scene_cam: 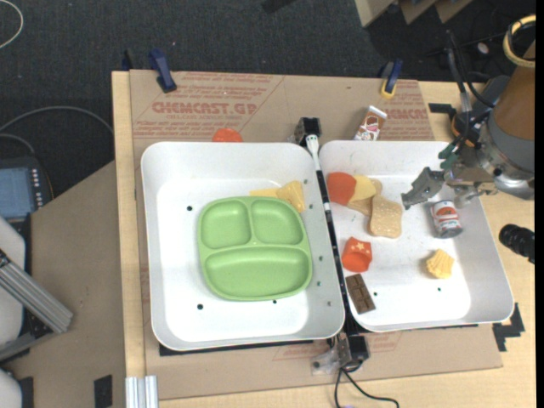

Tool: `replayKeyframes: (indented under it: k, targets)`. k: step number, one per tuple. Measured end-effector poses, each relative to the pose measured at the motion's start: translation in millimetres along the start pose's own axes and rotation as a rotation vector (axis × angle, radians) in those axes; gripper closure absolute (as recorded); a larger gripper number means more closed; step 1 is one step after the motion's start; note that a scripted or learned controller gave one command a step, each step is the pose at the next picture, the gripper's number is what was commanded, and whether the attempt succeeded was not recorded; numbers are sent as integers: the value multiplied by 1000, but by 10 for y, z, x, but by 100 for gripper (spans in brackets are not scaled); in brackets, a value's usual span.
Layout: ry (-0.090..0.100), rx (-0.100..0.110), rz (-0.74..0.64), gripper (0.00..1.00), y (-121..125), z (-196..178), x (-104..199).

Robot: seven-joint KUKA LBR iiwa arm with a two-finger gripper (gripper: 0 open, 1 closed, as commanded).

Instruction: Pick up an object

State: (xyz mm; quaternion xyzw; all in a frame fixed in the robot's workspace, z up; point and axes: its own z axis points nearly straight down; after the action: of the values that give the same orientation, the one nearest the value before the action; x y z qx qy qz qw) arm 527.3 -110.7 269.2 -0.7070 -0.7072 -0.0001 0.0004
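Observation:
My gripper [432,197] hangs over the right bin's [484,300] upper right part, open, with nothing between its fingers. One grey finger [415,190] points down-left. A small red and white can [445,218] stands right below the gripper. Left of it lie a tan bread slice [386,218], a yellow piece [367,186] and a red-orange piece [340,186]. A red block [357,253], a brown bar [360,293] and a yellow lump [439,264] lie nearer the front.
The left bin [166,228] holds a green divided plate [253,246] and a yellow wedge [291,195]. A small carton [371,124] and an orange disc [226,134] lie on the board behind the bins. Blue clamps [161,69] grip the back edge.

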Motion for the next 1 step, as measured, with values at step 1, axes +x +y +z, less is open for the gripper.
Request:
replayKeyframes:
  k: [1]
  targets:
    - [2, 10, -1, 0, 237, 1743, 94]
